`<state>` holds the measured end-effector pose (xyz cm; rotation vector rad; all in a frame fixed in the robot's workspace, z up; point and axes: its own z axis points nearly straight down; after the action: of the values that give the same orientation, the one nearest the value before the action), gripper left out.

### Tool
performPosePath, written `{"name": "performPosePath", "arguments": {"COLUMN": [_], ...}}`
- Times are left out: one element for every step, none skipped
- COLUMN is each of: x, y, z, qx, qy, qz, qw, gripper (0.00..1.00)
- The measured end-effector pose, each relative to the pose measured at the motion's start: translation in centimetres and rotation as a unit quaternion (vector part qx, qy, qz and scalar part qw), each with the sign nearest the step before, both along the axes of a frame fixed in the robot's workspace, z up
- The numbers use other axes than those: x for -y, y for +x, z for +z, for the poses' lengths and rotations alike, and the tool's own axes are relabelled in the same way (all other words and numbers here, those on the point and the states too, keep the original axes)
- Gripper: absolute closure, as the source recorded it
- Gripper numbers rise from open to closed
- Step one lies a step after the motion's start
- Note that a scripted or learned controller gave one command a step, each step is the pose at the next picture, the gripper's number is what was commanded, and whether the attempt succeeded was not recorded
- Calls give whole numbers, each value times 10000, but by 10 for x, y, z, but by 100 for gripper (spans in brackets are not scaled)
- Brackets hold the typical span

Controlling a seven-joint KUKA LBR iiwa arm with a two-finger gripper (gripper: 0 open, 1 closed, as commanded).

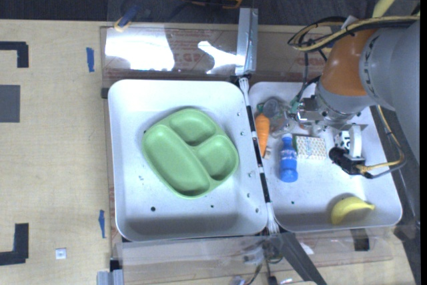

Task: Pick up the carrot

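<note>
Camera view gives you the carrot [262, 133] as a short, tapered orange cone with a smooth skin, lying lengthwise in the right bin [380, 207] against its left wall, just beside the divider. Close to its right sits a small blue plastic bottle [287, 160] with a white cap end, and beyond that a flat, speckled white pad [311, 147]. A curved yellow banana [349, 209] rests near the bin's front. Your left bin [127, 210] carries a glossy green divided plate [190, 151]. Over the right bin hangs the claw [308, 115], near the carrot's upper end but apart from it; the wrist hides it, so you cannot tell how its fingers stand.
</note>
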<state>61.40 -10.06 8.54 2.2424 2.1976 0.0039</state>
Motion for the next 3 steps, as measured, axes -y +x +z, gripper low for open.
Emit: {"name": "performPosePath", "arguments": {"x": [0, 0, 0], "y": [0, 0, 0], "z": [0, 0, 0], "qx": [0, 0, 0], "qy": [0, 0, 0], "qz": [0, 0, 0], "qw": [10000, 10000, 10000], "gripper": [0, 0, 0]}}
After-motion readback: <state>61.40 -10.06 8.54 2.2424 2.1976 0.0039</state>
